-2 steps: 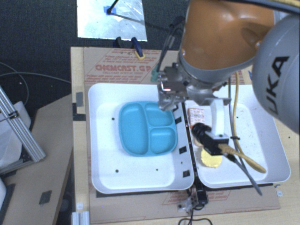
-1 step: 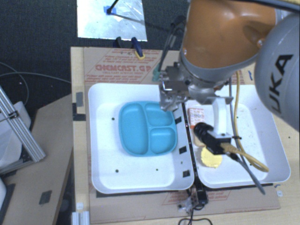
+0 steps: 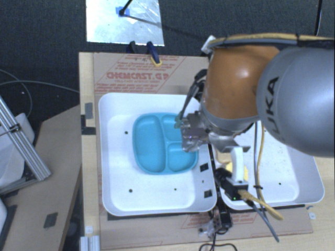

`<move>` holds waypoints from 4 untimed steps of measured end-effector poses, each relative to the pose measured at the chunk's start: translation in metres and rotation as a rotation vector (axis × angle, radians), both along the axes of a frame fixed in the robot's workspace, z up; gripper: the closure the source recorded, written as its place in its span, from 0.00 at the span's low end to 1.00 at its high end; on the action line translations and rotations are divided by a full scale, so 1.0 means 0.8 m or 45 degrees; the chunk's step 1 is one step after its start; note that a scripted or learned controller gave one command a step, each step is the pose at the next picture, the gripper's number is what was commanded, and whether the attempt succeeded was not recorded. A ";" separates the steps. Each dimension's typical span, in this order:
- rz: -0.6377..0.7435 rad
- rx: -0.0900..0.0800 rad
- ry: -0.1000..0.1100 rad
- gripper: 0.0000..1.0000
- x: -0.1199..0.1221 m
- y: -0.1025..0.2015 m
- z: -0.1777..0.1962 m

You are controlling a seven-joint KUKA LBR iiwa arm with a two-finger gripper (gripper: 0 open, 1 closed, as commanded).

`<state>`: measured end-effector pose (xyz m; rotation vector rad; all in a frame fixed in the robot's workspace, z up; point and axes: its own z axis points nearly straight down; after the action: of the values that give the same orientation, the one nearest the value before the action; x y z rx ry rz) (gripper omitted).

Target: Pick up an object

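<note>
A blue divided plate (image 3: 157,143) lies in the left white bin (image 3: 120,192), towards its right side. The arm's orange band and grey wrist hang over the wall between the two bins. My gripper (image 3: 188,135) sits low at the plate's right edge, over its small compartments. The gripper's metal body hides its tips and part of the plate's right rim.
The right white bin (image 3: 298,187) lies mostly under the arm; a pale yellow thing (image 3: 224,158) peeks out at its left side. A cardboard sheet (image 3: 136,72) with red print lies behind the bins, with a shiny foil sheet (image 3: 124,14) beyond it.
</note>
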<state>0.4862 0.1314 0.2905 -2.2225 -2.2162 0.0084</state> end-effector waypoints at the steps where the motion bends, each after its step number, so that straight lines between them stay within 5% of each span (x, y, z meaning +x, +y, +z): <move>1: 0.009 0.004 -0.012 1.00 0.002 0.002 0.020; 2: 0.001 0.003 -0.016 1.00 0.012 -0.053 0.106; 3: 0.007 0.003 -0.011 0.00 0.011 -0.050 0.103; 4: 0.011 0.004 -0.015 1.00 0.012 -0.050 0.116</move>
<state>0.4960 0.0912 0.3836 -2.2169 -2.2305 -0.0080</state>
